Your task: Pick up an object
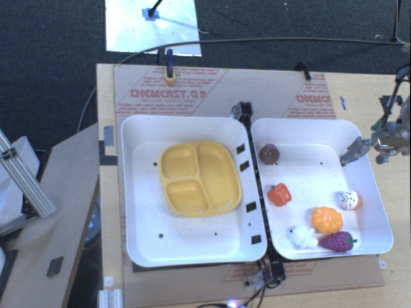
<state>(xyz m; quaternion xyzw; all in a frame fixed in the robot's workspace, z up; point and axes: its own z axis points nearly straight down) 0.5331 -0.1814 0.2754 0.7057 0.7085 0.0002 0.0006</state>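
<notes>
1. Objects for picking all lie in the right bin [302, 140]: a dark reddish-brown ball [269, 153] at the far left corner, a red pepper-like piece [279, 195] near the bin's left wall, a white speckled egg-shaped piece [348, 200] toward the right wall, an orange pumpkin-like piece [327, 219] near-right of centre, a small white piece [303, 237] and a purple grape-like piece [336, 241] along the near wall.
2. Left bin [138, 191] carries a yellow divided tray [200, 178]; not a likely pick target.
3. Claw [355, 150] sits at the far right edge of the right bin, over its rim, arm entering from the right. Claw state: cannot tell; the tip is too small and blurred to read. Nothing is visibly held.
4. Key relation: every object lies to the left of and nearer than the claw. Closest is the speckled egg-shaped piece, almost straight toward the near side, just beside the right wall.
5. Orange piece and purple piece lie further in the same direction, slightly left. They sit close together, and the white piece is just beside the purple one.
6. Judgement: the egg-shaped piece is the shortest reach but is near the wall, so there is some risk of wall contact. The red piece and the ball stand well apart from the other objects, so they offer cleaner access.
7. No object shows a marked long axis, except the purple piece, which lies roughly left-right.
</notes>
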